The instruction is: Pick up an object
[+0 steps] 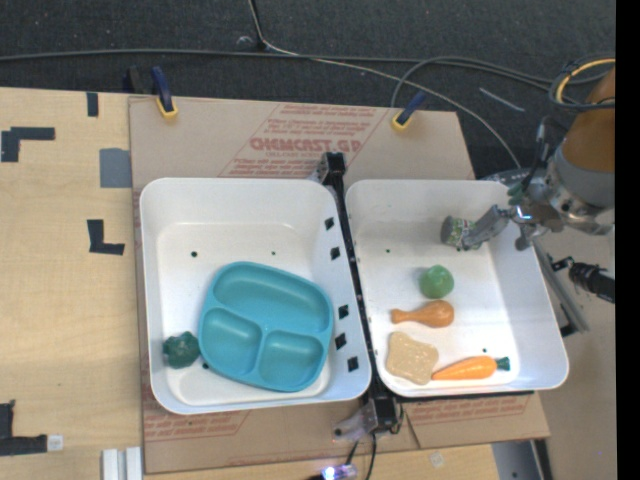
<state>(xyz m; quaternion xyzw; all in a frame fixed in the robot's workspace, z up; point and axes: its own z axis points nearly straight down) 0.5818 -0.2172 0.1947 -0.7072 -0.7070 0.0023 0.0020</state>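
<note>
The jaws (456, 232), open or closed I cannot tell, hover up-right of the green ball (436, 281)

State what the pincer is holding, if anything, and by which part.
Nothing shows between its fingers: the pincer hangs over bare floor of the right bin, apart from the green ball below it.

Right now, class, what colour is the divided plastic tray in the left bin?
Light blue divided plastic tray, clearest in the camera view.
</note>
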